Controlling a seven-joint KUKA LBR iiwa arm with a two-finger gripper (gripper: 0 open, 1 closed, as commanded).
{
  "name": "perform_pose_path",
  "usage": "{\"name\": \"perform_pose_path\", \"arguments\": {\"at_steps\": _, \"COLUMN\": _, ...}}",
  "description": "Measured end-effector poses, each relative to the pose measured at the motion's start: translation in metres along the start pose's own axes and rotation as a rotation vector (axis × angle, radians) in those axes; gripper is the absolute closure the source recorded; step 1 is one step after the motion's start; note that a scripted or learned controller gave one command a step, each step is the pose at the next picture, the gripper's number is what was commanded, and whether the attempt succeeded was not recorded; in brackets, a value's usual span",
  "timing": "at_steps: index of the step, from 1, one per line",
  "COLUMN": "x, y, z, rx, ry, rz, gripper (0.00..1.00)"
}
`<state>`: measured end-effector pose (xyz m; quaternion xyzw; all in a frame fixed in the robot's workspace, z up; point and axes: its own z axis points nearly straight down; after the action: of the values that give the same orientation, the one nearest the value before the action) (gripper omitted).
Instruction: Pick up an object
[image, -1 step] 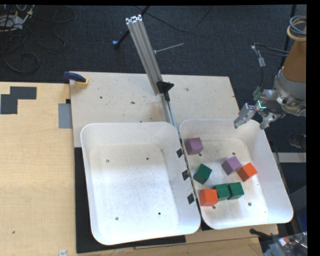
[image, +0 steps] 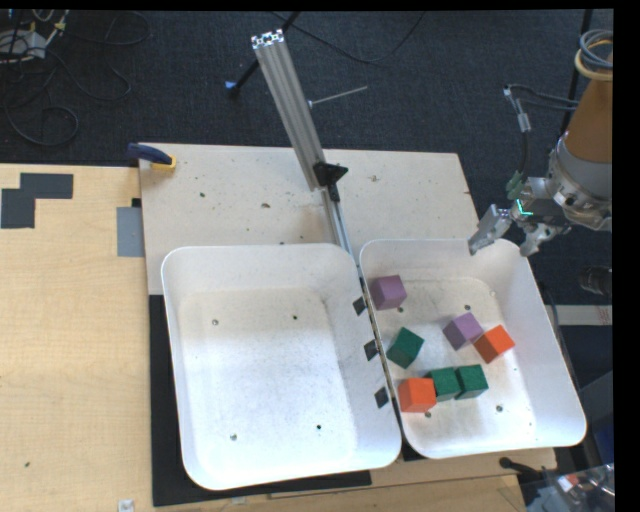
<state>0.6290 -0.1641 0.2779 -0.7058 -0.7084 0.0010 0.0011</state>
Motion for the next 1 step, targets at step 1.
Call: {"name": "perform_pose_path", "arguments": {"at_steps": 1, "x": 0.0047, "y": -0.0065, "z": 0.0627, "rx": 0.006, "ry": 0.002, "rz": 0.002, "gripper": 0.00}}
